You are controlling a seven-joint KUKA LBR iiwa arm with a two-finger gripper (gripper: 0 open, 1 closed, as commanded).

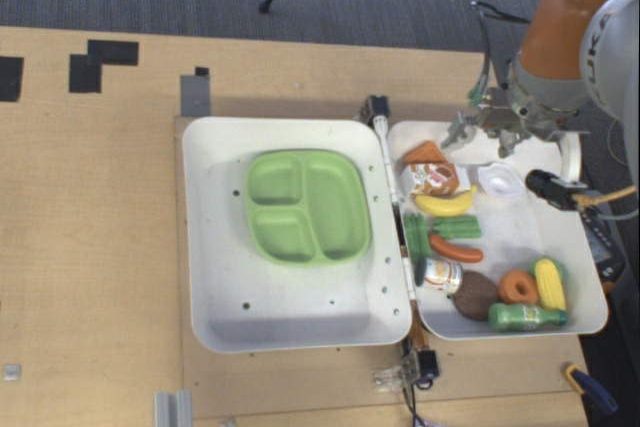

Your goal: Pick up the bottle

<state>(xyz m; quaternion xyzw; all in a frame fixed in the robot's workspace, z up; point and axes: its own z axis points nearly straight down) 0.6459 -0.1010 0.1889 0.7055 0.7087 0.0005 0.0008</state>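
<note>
Bottle (527, 317) in right bin (590, 260)

Soft even light (slight blur)

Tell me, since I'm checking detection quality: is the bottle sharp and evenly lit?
Camera view: the green bottle is soft and small, its label unreadable; the lighting is even and diffuse, with faint shadows in the right bin; the gripper is slightly blurred.
</note>
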